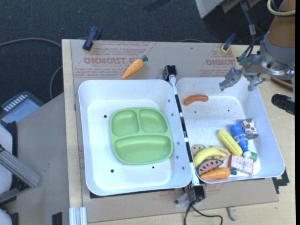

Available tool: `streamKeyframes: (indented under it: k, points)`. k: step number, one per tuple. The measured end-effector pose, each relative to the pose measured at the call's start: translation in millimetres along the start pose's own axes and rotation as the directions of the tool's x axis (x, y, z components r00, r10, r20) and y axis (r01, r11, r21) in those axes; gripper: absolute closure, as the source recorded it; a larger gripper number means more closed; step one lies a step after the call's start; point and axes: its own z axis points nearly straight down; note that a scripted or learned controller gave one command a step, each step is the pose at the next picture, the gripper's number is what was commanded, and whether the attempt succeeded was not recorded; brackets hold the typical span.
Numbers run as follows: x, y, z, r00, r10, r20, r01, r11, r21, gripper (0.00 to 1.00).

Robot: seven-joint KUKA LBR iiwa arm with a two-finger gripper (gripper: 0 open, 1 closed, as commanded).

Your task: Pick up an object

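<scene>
Grey arm (281,36) at top right, fingers (228,82) spread, empty

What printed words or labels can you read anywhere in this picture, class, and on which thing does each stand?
"CHEMCAST", red print, top left of the protective sheet on the bench; smaller lines around it too blurred to read.
The same red print repeats at the sheet's top right, only partly readable.
Labels on the can, blue bottle and small carton: too small to read.

right bin (262,121) far half open, toys (225,156) crowd near corner
</scene>
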Motion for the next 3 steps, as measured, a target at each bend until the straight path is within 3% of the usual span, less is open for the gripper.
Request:
streamKeyframes:
  k: [1,2,3]
  points:
    - [-33.7,-80.9,98.1,1.0,0.002,0.0,-0.002,1.0,0.002,0.0]
    - [-6.2,-86.0,171.9,1.0,0.0,-0.001,0.0,1.0,0.001,0.0]
    - [-6.6,-85.5,161.7,1.0,0.002,0.0,-0.002,1.0,-0.002,1.0]
